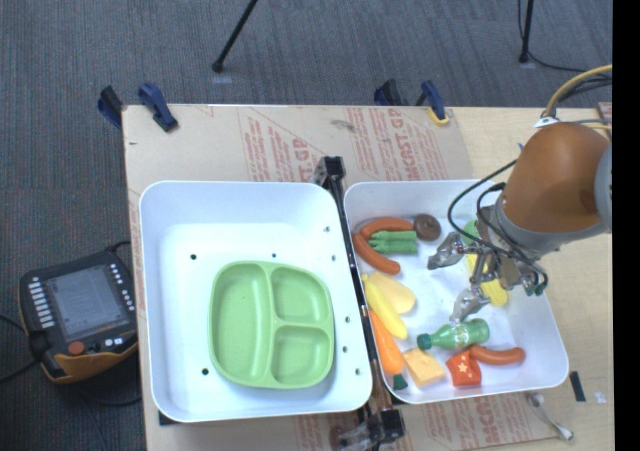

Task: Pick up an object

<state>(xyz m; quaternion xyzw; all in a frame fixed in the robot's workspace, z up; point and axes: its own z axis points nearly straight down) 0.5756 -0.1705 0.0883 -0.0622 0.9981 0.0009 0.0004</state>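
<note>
While the arm (pixel 556 179) reaches in from the right over the right bin (pixel 553 339), its gripper (pixel 482 279) hangs above the bin's middle with fingers spread apart and nothing between them. Just below the lower fingertip lies a green bottle (pixel 455 336), on its side, dark cap pointing left, with a yellow band near the neck. Beside it sit a red sausage (pixel 497 354), a red pepper piece (pixel 463 368) and a yellow cheese wedge (pixel 424 367). Further left lie a carrot (pixel 386 343), a banana (pixel 384 305) and another sausage (pixel 374 253). A green divided plate (pixel 271 324) rests in the left bin (pixel 175 239).
</note>
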